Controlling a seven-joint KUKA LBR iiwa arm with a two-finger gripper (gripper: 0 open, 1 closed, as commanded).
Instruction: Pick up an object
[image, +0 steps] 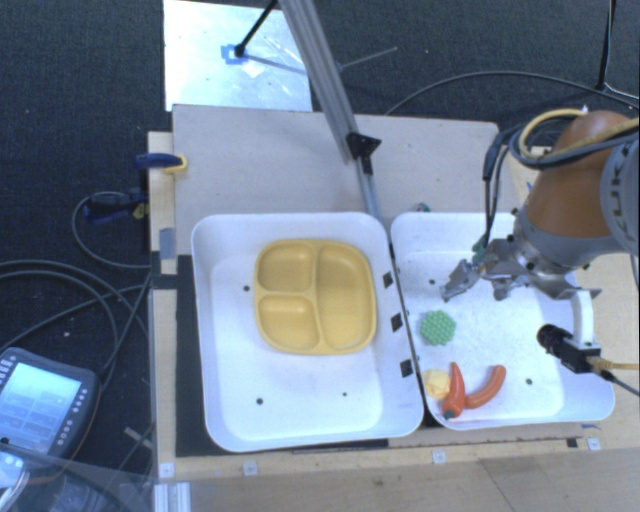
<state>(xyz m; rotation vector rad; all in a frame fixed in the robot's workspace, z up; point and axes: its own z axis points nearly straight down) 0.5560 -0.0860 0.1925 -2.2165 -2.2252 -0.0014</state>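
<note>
In the right bin a green bumpy ball lies near the left wall. Along the front sit a small yellow piece, a red pepper-like piece and an orange sausage-like piece; the red one touches the yellow one. My gripper hangs over the bin's middle, up and to the right of the green ball. It is open, with nothing between its fingers. The grey and orange wrist rises behind it.
The left bin holds a yellow divided plate. A slanted metal pole crosses the bench at the back, ending near the bins' shared wall. Clamps sit on the bench's left edge. A teach pendant and cables lie on the floor at left.
</note>
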